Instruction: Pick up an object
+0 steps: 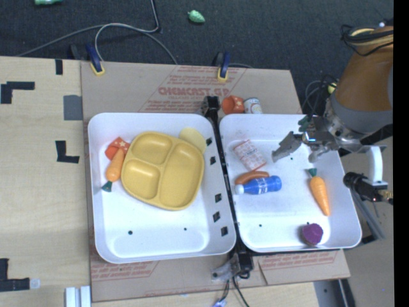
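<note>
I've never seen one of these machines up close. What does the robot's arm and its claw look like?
The arm is thick and rounded, with an orange band over a grey section near the wrist. Below that sits a cluster of silvery metal parts, and black cables loop beside the wrist. The gripper is small, grey and metallic, far thinner than the arm, with slim fingers sticking out from it.

Two blue clamps (96, 61) pin cardboard (192, 91) to the bench (38, 171)

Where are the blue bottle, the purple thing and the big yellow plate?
blue bottle (261, 185): camera view, middle of its body.
purple thing (312, 233): camera view, its rounded top.
yellow plate (162, 170): camera view, the ridge between its compartments.
</note>
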Controlling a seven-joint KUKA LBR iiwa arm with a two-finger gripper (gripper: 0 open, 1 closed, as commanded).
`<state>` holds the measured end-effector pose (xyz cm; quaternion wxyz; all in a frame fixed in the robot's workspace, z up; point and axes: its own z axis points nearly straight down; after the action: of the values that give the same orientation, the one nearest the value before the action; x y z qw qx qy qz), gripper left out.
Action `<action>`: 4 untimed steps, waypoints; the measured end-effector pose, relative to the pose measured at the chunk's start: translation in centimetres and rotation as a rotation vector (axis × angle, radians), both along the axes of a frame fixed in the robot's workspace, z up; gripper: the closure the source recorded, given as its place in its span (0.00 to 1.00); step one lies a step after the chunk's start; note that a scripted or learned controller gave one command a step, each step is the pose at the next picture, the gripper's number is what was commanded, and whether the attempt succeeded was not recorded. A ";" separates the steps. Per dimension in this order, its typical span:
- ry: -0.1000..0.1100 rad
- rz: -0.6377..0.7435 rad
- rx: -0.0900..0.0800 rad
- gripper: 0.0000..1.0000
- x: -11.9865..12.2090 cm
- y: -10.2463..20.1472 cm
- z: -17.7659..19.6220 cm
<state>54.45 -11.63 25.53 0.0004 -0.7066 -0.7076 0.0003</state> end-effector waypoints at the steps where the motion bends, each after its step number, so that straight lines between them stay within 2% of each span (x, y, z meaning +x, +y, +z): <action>1: 0.003 0.000 0.000 0.00 3.5 1.2 -8.3; 2: -0.004 -0.001 -0.001 0.00 5.3 1.0 -16.9; 3: -0.006 -0.001 -0.003 0.00 4.2 1.8 -16.9; 4: -0.004 0.000 -0.001 0.00 6.5 2.0 -16.9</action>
<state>60.91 -9.61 8.59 -0.0012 -0.7067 -0.7075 -0.0007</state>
